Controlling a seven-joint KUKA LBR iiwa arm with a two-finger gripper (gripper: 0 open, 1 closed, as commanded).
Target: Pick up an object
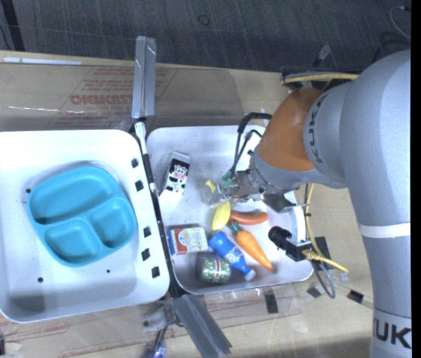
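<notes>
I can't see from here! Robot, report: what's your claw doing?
Claw low in right bin, over banana. Nothing seen held. Hot dog, carrot, blue bottle crowd close.

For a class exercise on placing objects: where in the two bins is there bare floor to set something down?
Left white bin: bare floor around the blue three-compartment plastic tray, widest along the near edge. Right white bin: bare patch at the far-left corner beyond the small black-and-white carton. Crowded near the yellow banana and orange carrot.
</notes>
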